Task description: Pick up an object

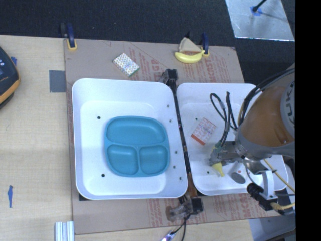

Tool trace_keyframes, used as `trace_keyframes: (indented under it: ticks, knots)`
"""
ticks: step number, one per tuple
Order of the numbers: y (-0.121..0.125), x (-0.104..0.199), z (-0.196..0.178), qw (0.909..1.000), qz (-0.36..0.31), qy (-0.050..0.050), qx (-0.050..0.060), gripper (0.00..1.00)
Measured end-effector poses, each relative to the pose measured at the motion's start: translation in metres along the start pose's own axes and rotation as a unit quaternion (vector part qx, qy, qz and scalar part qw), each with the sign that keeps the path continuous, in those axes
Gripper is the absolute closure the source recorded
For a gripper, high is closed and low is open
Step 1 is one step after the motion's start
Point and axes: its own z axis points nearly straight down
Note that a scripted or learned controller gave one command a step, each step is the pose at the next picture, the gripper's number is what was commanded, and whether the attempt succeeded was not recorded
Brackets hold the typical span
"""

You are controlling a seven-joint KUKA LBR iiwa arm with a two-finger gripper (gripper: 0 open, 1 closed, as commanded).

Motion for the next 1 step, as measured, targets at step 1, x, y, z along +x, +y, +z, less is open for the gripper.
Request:
trace_keyframes:
  ticks: [1]
  knots:
    - [0.0781, 0.0683, -0.0915, 1.0, 0.002, 0.0, -0.002, 1.0]
